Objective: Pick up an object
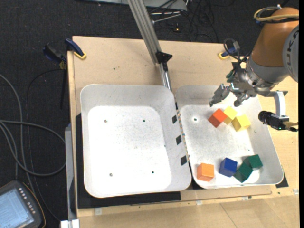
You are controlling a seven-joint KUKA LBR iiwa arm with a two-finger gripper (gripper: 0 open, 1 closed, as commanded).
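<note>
Gripper point(230, 97) hovers above right bin point(199, 175), fingers apparently spread, holding nothing; orange block point(217, 117) and yellow blocks point(237, 118) just below.

Grey arm point(266, 72) with broad orange band, yellow cable looped above; dark metal fingers point(219, 95) at wrist end.

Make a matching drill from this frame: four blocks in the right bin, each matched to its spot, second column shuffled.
Things:
1. blue block
2. yellow blocks
3. green blocks
4. lone orange block

Places:
A. near the bin's far end, just below the gripper, beside a red-orange block
B. near edge, closest to the left bin
C. near right corner
D. near edge, between an orange block and the green ones

Pairs: 1-D, 2-A, 3-C, 4-B
</note>
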